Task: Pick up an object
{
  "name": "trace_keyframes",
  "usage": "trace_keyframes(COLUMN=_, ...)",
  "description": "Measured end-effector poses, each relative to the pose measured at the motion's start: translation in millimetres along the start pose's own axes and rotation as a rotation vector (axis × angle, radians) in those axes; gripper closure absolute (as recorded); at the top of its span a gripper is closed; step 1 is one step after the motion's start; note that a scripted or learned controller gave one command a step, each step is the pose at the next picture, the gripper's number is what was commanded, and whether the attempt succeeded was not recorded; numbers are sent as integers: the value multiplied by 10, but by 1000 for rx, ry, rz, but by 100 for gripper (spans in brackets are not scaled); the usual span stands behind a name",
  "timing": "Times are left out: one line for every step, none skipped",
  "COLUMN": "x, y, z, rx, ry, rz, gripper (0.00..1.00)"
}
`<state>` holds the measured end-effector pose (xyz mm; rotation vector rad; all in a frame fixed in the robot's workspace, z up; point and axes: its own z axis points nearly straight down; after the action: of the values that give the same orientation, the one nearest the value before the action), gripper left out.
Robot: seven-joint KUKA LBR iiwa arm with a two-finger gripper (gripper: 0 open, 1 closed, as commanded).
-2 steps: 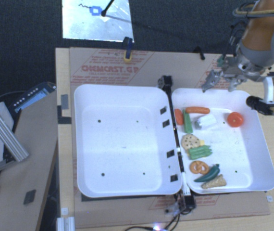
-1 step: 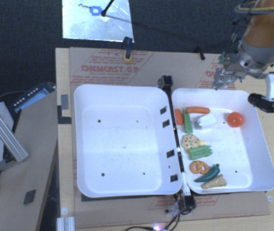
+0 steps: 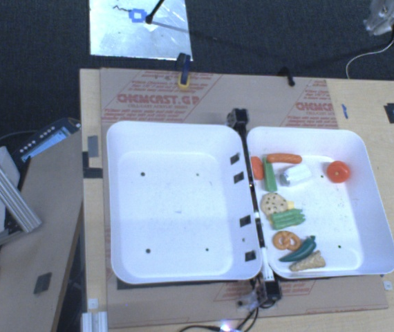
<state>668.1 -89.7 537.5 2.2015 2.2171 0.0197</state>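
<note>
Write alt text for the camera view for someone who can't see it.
Two shallow white bins sit side by side on a bench, and small toy foods cluster in the right bin: a red tomato, an orange carrot, a pretzel, a cookie and green vegetables. The gripper hangs at the top right, away from the bins.

Wooden bench on dark carpet, seen from above.
You look down on a pale bench (image 3: pixel 252 88) over dark blue carpet (image 3: pixel 31 47); a shiny metal sheet (image 3: pixel 138 19) lies beyond.
</note>
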Motion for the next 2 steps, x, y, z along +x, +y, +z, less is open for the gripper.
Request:
trace_keyframes(x=532, y=-886, z=1587, rx=34, ry=7, rz=-1, gripper=100)
trace_keyframes(x=1477, y=-1269, z=2575, rx=32, ry=7, rz=-6, gripper=100)
